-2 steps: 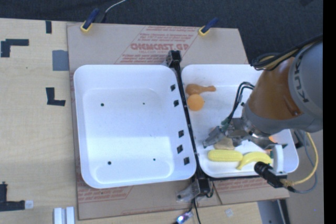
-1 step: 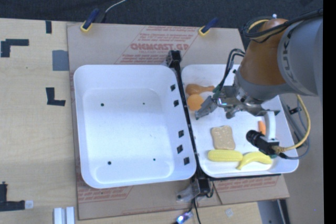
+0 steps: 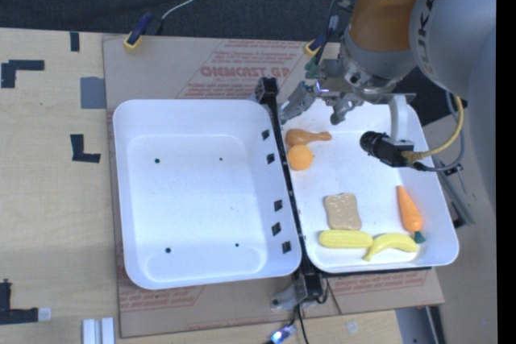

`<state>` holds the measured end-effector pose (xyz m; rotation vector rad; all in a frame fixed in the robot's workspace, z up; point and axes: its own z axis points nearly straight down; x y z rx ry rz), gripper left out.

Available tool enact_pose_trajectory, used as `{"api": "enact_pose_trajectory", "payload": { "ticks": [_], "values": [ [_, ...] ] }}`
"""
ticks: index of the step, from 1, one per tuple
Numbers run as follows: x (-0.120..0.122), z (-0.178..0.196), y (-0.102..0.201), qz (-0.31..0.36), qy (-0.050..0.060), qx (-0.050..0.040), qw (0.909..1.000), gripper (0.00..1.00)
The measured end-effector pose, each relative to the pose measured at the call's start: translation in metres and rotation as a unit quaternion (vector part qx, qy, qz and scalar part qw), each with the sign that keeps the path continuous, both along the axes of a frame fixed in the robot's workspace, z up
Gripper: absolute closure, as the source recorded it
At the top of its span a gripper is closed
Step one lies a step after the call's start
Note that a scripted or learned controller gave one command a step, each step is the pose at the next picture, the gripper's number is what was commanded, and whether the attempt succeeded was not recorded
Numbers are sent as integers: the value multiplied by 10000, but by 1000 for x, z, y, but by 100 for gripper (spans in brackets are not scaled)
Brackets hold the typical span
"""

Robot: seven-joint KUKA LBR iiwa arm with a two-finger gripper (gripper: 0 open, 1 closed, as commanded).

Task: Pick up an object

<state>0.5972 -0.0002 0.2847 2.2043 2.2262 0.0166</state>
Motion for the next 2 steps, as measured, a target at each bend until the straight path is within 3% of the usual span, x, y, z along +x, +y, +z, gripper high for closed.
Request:
{"api": "enact_pose_trajectory", "payload": {
  "ticks": [1,2],
  "values": [
    [-54,21,28,-26,75,1,10000,0],
    [-53,29,26,-34,82,-8,10000,100]
  ]
}}
